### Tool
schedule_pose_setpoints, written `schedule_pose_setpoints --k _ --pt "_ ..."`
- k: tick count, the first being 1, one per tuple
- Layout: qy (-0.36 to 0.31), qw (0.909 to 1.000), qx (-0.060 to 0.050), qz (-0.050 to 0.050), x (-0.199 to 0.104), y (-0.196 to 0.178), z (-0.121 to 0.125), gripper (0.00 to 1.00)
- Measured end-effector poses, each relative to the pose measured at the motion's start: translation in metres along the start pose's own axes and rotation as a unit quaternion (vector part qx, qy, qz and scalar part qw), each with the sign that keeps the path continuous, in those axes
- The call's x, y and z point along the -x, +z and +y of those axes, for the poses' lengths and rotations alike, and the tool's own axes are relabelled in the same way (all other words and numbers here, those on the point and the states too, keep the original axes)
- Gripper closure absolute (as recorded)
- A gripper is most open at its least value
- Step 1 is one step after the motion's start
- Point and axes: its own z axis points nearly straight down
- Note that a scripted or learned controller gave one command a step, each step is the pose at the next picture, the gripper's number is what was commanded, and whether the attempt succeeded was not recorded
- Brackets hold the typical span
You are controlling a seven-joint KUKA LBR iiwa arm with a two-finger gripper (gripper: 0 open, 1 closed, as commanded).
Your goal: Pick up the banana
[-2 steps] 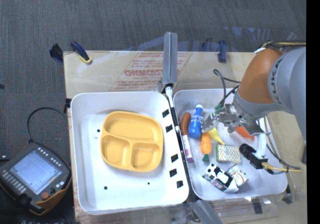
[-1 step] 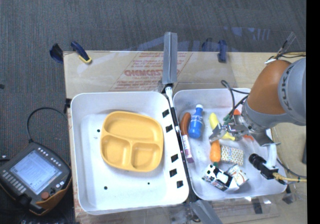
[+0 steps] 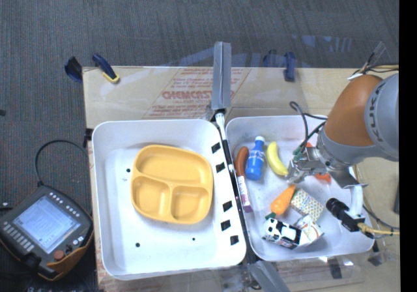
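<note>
The yellow banana (image 3: 276, 158) lies in the right bin (image 3: 339, 245), in its upper middle, just right of a blue bottle (image 3: 255, 158). My gripper (image 3: 298, 171) hangs low over the bin, immediately right of the banana's lower end and close to it. Nothing shows as held. The grey arm with its orange band (image 3: 355, 118) reaches in from the right and hides the bin's far right corner.
Around the banana lie a red sausage (image 3: 242, 160), a marker (image 3: 243, 194), an orange carrot (image 3: 283, 199), a patterned box (image 3: 306, 204) and a black-and-white cow toy (image 3: 281, 232). The left bin (image 3: 104, 232) holds a yellow divided plate (image 3: 172, 183).
</note>
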Motion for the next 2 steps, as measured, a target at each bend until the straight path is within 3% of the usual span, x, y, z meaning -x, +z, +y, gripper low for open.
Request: schedule_pose_setpoints --k 1,2 --pt "0.0 1.0 0.0 0.0 0.0 0.0 0.0 0.0" --pt "-0.017 0.9999 0.0 0.0 0.01 0.009 0.036 0.0"
